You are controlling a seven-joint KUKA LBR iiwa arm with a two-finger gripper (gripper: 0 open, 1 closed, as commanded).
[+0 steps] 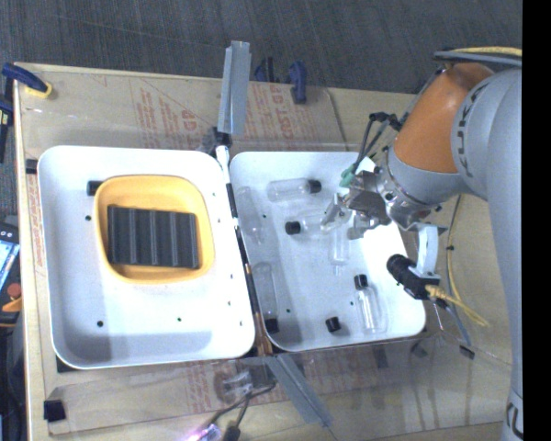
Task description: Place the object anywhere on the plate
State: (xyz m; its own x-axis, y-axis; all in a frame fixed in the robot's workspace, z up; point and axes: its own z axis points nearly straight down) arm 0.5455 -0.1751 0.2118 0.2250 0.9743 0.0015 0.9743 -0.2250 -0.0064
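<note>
I count 2 white bins side by side on the bench. The left bin [64, 320] carries 1 plate [153, 229] — yellow-rimmed, squarish with rounded corners, and a dark ribbed insert of 4 slats sits in its middle. Nothing lies on the plate apart from that insert.

The right bin [285, 333] holds the clear vials with black caps. I make out 4 with fair confidence: 1 vial lying along the bin's left wall [264, 288], 1 lying near the top [292, 189], 1 upright-looking under the gripper [338, 251], and 1 lying near the lower right [367, 306]. There are also 2 small black caps or stubs that I cannot attach to a body: 1 near the centre [293, 228] and 1 near the bottom edge [331, 323]. The glass is faint against the white, so the count may be short.

The gripper [349, 211] hangs over the upper right part of the right bin, the arm [450, 145] with its orange band coming in from the right. I cannot tell how the jaws stand — the fingers blur into the clear vial just below them, and I cannot tell whether they touch it.
</note>
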